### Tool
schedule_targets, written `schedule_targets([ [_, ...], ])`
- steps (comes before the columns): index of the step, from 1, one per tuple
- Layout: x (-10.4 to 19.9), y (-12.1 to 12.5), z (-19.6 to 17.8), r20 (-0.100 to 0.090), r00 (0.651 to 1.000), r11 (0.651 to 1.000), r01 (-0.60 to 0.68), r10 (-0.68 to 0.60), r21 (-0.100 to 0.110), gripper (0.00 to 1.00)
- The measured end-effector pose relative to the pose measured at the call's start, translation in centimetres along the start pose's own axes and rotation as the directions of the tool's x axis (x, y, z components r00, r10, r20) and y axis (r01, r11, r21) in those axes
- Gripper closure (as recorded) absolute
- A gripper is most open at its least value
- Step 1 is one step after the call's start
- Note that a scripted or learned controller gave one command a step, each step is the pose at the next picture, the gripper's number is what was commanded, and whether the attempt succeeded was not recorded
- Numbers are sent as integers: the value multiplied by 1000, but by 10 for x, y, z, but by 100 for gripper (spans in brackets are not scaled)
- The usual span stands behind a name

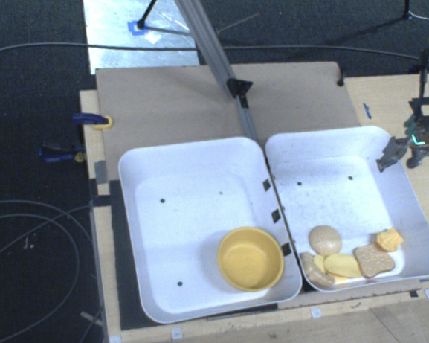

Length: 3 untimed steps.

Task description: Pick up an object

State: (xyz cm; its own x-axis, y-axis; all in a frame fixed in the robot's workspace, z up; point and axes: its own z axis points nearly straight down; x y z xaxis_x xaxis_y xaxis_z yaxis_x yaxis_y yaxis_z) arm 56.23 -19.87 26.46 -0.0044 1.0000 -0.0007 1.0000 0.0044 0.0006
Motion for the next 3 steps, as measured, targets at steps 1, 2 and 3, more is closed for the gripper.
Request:
schedule_targets([
  [1, 0, 0, -1, 0, 1000, 1000, 0, 0, -1, 0],
  [2, -3, -5, 60, -1, 1000, 1000, -4, 4, 4, 0],
  [3, -1, -15, 116, -2, 1000, 1000, -4, 4, 4, 0],
])
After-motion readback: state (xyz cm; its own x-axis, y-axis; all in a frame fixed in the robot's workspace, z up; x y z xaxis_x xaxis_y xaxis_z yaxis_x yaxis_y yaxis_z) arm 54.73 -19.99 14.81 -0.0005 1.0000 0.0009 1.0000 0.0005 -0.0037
